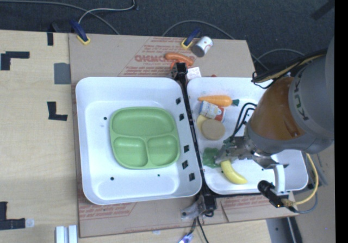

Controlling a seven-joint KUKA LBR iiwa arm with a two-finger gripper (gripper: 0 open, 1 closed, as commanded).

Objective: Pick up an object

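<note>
The right bin (242, 85) holds an orange carrot (216, 100) at the back, with a small white and red can (211, 111) just in front of it. Below these lies a round tan piece (213, 130), then a green leafy item (211, 156) and a yellow banana (232, 173) at the front. My gripper (235, 151) hangs low over the bin, just above the banana and right of the green item. The grey wrist and orange band hide much of the bin's right half.
The left bin (87, 128) holds a green divided plate (144, 137). Behind the bins on the cardboard lie an orange item (179, 58) and a silver cylinder (202, 46). Blue and yellow clamps (80, 32) grip the cardboard's back edge. Cables trail across the dark floor.
</note>
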